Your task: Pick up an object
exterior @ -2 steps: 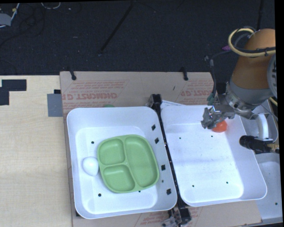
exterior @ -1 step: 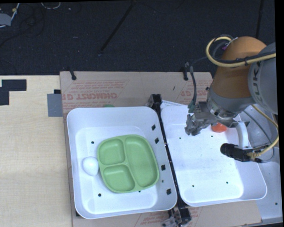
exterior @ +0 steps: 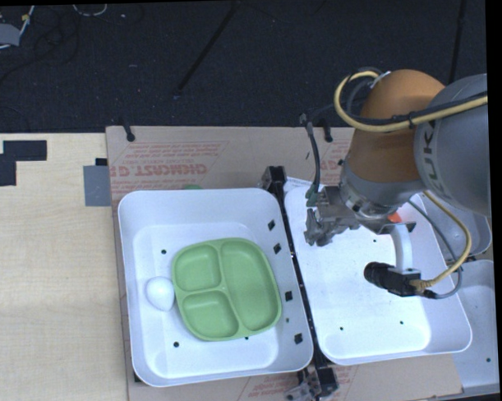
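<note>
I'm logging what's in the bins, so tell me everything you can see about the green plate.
The plate is pale green and looks like matte plastic, a rounded rectangle with three compartments: two along the top and a larger one at the lower left. It lies flat and face up, slightly turned, on the floor of the left bin, around the middle. Nothing sits in its compartments. A small white ball rests against its left edge.

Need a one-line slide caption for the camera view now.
Gripper over right bin; green plate and white egg in left bin.
</note>
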`<state>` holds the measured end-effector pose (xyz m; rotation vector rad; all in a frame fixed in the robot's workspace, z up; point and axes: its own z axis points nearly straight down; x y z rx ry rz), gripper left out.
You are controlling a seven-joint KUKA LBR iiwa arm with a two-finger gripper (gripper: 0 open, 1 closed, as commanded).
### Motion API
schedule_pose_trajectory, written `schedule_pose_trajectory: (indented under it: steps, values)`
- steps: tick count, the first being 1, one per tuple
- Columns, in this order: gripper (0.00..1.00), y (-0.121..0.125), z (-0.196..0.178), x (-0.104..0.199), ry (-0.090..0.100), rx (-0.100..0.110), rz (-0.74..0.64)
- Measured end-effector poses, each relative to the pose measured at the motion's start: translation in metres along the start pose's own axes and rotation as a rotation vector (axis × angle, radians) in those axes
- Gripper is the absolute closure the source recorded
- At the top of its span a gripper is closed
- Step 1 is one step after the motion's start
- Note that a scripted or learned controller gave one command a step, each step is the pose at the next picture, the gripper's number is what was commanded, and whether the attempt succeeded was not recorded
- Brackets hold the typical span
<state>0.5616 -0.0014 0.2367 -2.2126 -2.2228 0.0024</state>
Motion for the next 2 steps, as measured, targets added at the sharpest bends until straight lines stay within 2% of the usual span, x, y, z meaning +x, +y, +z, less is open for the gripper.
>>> schedule_pose_trajectory:
  steps: [1, 2]
  values:
    - [1.00, -0.008, 0.012, 0.048, -0.001, 0.001, 0.001]
    - [1.00, -0.016, 0.003, 0.104, -0.001, -0.002, -0.001]
